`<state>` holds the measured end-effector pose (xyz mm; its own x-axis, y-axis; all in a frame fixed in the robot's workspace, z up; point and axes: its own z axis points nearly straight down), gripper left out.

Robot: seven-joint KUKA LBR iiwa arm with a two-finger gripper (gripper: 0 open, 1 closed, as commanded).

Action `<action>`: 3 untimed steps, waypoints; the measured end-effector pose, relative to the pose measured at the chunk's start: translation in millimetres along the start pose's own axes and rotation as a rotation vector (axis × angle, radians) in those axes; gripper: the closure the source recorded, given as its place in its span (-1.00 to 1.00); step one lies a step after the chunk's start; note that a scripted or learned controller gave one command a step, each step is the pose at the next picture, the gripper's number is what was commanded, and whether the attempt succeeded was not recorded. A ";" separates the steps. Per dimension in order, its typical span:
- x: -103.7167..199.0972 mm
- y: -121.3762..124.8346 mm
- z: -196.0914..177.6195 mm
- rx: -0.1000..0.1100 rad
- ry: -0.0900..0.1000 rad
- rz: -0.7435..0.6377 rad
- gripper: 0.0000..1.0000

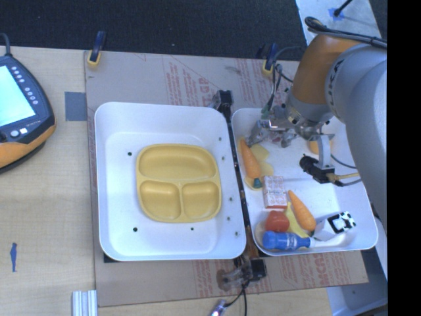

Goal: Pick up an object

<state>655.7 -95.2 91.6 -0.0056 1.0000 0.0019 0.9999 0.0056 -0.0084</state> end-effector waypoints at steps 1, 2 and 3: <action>2.2 -0.1 0.0 0.001 0.000 0.000 -1.00; 1.4 -0.2 -10.4 0.003 0.000 -0.001 1.00; 1.4 -0.2 -10.3 0.003 0.000 -0.002 -1.00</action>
<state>655.5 -93.8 101.9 -0.0072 1.0000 0.0021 0.9999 0.0072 -0.0115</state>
